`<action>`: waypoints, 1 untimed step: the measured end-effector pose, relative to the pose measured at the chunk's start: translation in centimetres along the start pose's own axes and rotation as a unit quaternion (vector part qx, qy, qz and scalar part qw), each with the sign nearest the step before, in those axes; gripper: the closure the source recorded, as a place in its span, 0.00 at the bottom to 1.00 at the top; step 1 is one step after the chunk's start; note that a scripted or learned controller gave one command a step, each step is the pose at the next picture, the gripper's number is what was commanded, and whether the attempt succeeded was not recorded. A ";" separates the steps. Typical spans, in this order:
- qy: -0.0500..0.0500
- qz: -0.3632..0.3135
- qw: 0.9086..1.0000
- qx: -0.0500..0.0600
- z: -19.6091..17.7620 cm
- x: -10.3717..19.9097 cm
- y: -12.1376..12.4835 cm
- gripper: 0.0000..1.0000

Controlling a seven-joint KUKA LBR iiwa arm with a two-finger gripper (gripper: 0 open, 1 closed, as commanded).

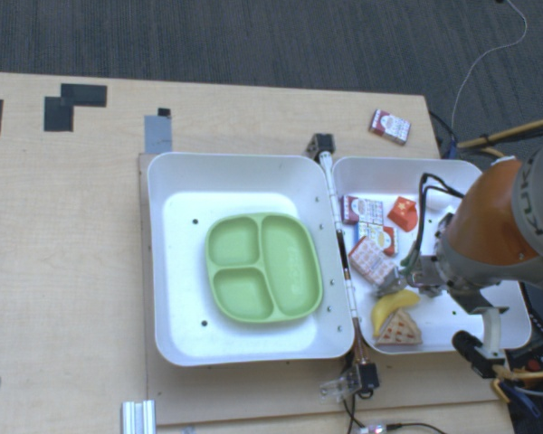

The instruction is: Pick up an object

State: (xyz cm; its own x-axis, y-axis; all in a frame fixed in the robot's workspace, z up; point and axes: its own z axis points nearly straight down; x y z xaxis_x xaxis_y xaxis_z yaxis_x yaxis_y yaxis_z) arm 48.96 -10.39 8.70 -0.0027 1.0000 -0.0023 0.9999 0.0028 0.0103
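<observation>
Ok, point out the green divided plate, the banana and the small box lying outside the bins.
green divided plate [294, 260]: camera view, its large right compartment.
banana [391, 307]: camera view, mid-body.
small box [390, 127]: camera view, its top face.

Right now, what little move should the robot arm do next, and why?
Probably lower straight down a little: the gripper hangs over the right bin, just above the banana beside the waffle, and nothing shows in its grasp.

A green tray [263, 268] is seen in the left bin [176, 242]; toy foods are crowded under the gripper [405, 278] in the right bin [516, 324].
</observation>
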 end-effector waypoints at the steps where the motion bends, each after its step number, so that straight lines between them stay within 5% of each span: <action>1: 0.000 0.000 1.000 -0.003 -1.1 0.0 0.3 1.00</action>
State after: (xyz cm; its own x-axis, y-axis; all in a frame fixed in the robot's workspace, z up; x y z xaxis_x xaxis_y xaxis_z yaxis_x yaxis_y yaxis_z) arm 49.20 -10.36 9.84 -0.0037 1.0000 -0.0024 0.9999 0.0037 0.0162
